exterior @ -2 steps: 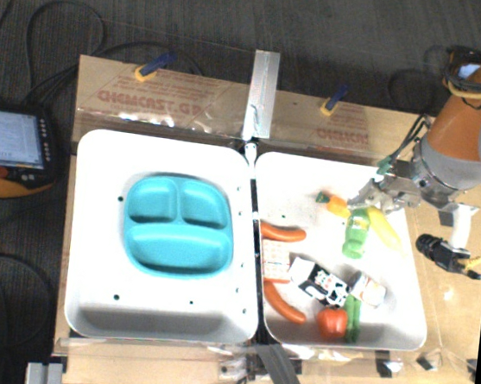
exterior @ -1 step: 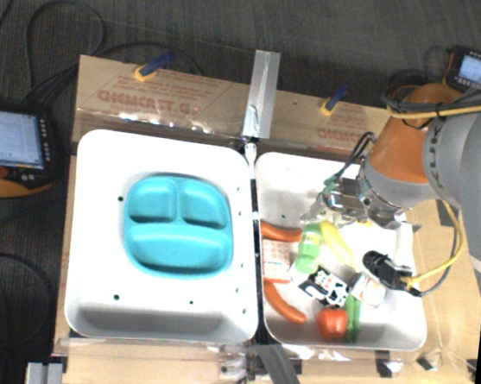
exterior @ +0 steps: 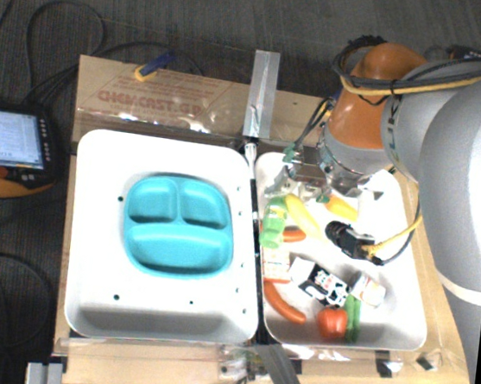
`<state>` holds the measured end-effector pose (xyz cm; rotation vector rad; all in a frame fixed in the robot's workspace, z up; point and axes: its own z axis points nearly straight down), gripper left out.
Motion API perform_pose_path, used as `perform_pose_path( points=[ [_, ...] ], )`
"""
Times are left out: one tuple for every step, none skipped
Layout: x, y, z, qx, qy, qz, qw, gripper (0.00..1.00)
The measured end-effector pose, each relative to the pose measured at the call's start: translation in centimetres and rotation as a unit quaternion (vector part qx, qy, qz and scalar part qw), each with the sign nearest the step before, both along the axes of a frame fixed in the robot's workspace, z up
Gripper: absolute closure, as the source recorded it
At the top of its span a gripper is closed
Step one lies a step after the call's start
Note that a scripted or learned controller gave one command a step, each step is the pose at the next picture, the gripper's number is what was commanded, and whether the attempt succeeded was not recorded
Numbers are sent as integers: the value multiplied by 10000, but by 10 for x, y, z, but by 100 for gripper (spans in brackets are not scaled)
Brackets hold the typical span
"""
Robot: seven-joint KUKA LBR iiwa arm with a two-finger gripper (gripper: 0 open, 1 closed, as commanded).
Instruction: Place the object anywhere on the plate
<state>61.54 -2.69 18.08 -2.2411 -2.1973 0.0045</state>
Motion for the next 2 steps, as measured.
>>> perform_pose_path(
  points=[
    [-11, 64, 0, -3, 10, 718, 9974, 100],
    [-11, 64, 0, -1, 9, 718, 9974, 0]
  ],
)
